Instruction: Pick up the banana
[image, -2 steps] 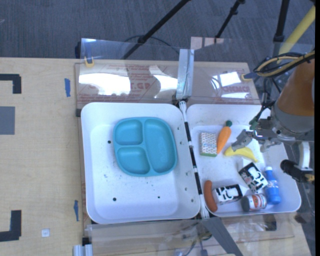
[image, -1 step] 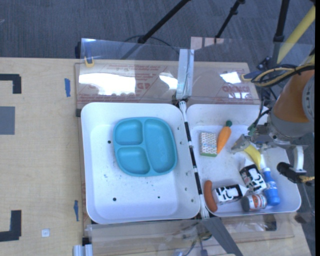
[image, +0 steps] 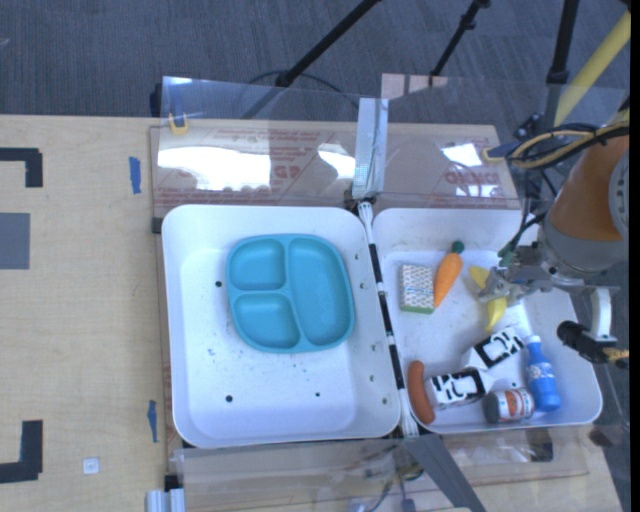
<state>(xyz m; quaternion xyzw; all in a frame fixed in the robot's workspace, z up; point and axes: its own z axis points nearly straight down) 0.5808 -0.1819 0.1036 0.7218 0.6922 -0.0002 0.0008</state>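
Observation:
The yellow banana (image: 496, 312) lies in the right bin (image: 575, 418), toward its right side, with one end showing near the carrot and the other below the gripper. My gripper (image: 499, 287) hangs directly over the banana's middle and hides that part. It is low over the banana, and I cannot tell whether it touches it. The grey arm with its orange band (image: 590, 205) reaches in from the right.
Also in the right bin are an orange carrot (image: 448, 276), a small green-edged box (image: 417, 287), two black-and-white packets (image: 497, 347), a blue bottle (image: 541, 373), a can (image: 509, 405) and a red sausage (image: 421, 392). The left bin (image: 190, 330) holds a blue divided plate (image: 290, 292).

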